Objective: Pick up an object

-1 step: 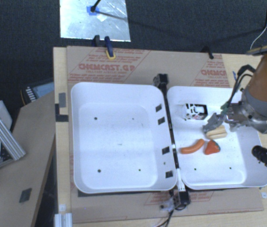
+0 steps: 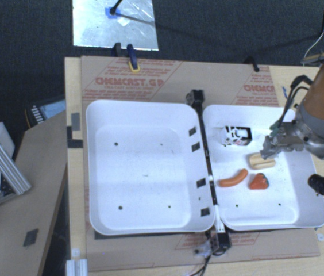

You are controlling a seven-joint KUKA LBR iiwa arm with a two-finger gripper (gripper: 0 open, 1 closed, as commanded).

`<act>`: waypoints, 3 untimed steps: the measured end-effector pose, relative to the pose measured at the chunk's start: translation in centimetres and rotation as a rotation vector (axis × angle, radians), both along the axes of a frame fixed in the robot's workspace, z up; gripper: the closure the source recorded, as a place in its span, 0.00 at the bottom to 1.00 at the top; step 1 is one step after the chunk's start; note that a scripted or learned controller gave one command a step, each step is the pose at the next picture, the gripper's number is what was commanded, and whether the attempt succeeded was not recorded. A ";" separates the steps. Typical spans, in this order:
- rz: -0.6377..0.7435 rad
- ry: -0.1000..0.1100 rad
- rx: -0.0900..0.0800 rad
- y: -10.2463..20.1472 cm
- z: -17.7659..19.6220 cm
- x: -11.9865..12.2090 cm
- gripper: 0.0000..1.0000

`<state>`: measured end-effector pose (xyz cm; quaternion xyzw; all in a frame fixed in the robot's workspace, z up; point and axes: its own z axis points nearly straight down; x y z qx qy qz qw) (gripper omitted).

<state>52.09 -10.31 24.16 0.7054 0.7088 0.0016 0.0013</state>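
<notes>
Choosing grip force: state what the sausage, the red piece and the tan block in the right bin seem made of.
Sausage: likely moulded plastic toy food, smooth and evenly orange. Red piece: probably plastic too, uniform colour; too small to be sure. Tan block: matte and pale, perhaps foam, wood or plastic; unclear.

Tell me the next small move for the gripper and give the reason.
Probably a short drop straight down onto the tan block. The gripper sits right above the block's upper edge in the right bin, and nothing shows between its fingers yet. The orange sausage and red piece lie a little lower in the view, apart from the block, so they should not interfere.
</notes>
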 end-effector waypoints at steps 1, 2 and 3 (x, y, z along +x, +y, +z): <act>0.006 0.003 0.002 6.3 -0.3 0.2 1.00; 0.008 -0.007 0.003 12.9 7.7 1.3 1.00; 0.005 -0.006 0.002 16.7 14.6 2.0 1.00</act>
